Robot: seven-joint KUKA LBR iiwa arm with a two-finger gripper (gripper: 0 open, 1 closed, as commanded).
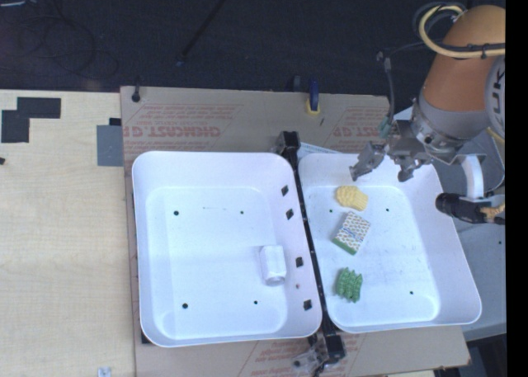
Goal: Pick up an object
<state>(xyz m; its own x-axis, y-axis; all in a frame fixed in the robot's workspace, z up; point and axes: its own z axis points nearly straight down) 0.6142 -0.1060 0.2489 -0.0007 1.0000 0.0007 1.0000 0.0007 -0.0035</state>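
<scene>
Claw (384,167) spread open, yellow object (351,197) just below-left

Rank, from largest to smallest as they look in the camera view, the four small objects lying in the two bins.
1. checkered block
2. white roll, which looks close to the block in size
3. green toy and yellow toy: too alike to rank

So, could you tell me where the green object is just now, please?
The green object lies in the right bin, near its front left corner, just below the white patterned block and beside the divider between the bins.
</scene>
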